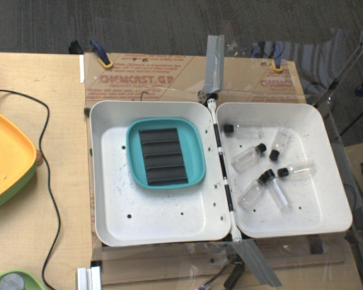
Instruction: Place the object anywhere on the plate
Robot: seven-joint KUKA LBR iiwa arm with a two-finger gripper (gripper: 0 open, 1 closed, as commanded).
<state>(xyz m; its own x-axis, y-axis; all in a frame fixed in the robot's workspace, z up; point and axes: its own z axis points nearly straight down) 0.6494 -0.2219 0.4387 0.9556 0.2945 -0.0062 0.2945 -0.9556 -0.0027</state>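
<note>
Apparently clear plastic vials (271, 169), black-capped, beside squarish teal plate (166, 153).

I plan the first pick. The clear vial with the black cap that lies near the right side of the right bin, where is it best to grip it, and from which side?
Probably across the clear barrel of the vial, coming straight from above. It lies flat, roughly left to right, with bare bin floor on both long sides.

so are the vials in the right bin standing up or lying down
Lying down. The clear vials lie on their sides on the right bin floor, black caps pointing different ways; one loose cap sits apart.
</note>
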